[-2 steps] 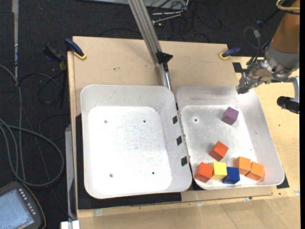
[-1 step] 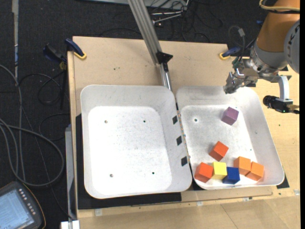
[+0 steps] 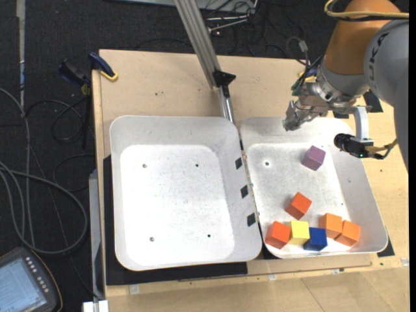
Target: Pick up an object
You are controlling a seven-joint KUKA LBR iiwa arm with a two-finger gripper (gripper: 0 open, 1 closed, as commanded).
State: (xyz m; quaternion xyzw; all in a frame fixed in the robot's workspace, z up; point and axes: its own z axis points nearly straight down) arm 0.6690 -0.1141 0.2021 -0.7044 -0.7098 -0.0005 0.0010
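Observation:
The right bin (image 3: 364, 194) holds several blocks. A purple block (image 3: 314, 157) lies near its far end. An orange block (image 3: 299, 205) sits mid-bin. Along the near wall sit an orange-red block (image 3: 279, 234), a yellow block (image 3: 299, 231), a blue block (image 3: 317, 238) and two orange blocks (image 3: 333, 225) (image 3: 350, 233). My gripper (image 3: 296, 119) hangs over the far rim of the right bin, up and left of the purple block, with nothing visible between its fingers.
The left bin (image 3: 130, 174) lies beside the right one. A slanted metal pole (image 3: 201, 44) runs from the top down to the gap between the bins. A blue and yellow clamp (image 3: 101, 65) grips the bench's far left corner. Cables lie on the floor at left.

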